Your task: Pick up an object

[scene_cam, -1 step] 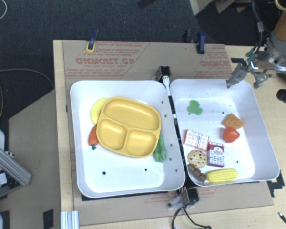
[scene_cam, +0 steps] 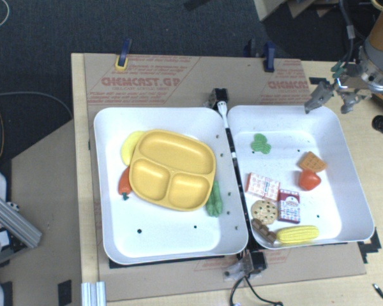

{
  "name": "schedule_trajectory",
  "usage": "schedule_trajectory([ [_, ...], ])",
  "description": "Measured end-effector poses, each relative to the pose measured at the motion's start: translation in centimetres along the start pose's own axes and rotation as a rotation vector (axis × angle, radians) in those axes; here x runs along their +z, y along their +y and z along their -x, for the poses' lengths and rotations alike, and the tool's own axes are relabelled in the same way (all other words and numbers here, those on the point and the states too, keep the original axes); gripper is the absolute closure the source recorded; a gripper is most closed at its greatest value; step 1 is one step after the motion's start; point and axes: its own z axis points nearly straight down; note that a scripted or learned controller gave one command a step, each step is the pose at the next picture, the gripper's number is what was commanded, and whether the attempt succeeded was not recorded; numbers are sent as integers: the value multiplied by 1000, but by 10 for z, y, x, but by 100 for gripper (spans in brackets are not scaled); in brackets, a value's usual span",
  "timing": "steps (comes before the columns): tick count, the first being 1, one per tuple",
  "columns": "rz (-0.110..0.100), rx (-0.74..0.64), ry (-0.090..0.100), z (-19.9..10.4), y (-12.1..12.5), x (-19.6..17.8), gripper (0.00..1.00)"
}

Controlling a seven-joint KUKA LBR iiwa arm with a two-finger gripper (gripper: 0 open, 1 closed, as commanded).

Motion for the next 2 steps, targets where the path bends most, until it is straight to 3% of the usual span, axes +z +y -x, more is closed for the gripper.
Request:
schedule_trajectory([
  [1, -5, 1, 1, 4, -8, 47, 0],
  [2, -6, 0, 1, 7, 0, 98, 0],
])
